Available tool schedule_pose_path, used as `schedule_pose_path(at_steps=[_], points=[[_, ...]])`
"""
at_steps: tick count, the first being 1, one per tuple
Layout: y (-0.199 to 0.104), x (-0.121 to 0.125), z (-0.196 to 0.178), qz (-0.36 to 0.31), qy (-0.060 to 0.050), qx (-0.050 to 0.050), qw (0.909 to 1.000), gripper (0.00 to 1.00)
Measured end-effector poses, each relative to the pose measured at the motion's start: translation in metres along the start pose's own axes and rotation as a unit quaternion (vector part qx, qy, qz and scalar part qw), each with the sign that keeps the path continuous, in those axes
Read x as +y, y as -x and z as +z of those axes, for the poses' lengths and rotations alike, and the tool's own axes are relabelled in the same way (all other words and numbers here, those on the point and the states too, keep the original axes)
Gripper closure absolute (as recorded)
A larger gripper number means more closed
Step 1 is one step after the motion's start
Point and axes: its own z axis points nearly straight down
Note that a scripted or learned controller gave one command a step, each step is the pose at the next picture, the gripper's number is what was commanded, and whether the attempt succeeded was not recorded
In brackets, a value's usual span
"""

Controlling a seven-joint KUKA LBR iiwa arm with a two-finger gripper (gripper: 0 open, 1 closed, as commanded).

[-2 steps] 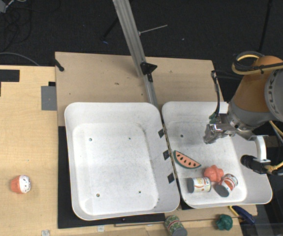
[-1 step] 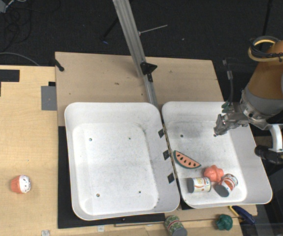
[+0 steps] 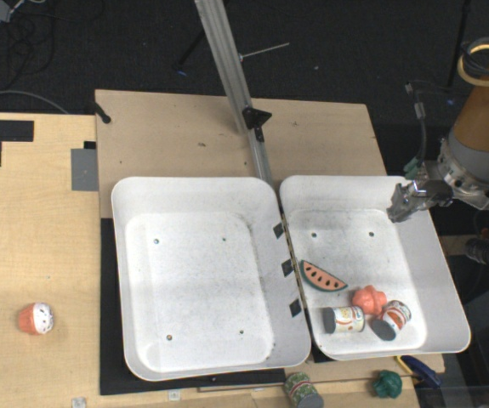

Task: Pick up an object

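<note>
One fixed camera looks down at a slant from above the bench [image 3: 184, 134]; both white bins [image 3: 133, 198] sit low-centre. The arm [image 3: 474, 117] enters at three o'clock.

No writing could be read; the labels on the small white jar [image 3: 344, 320] and the red-and-white can [image 3: 395, 314] were too blurred.

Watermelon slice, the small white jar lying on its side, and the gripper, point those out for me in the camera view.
watermelon slice [image 3: 323, 278]: camera view, on its red flesh, mid-slice.
small white jar [image 3: 344, 319]: camera view, on the label around its body.
gripper [image 3: 402, 201]: camera view, at its fingertips over the right bin's far edge.
</note>
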Motion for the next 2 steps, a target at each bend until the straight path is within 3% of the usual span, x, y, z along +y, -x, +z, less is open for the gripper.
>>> schedule_pose_path(at_steps=[2], points=[[-0.099,-0.005,0.000,-0.002,-0.004,0.002,1.0000,1.00]])
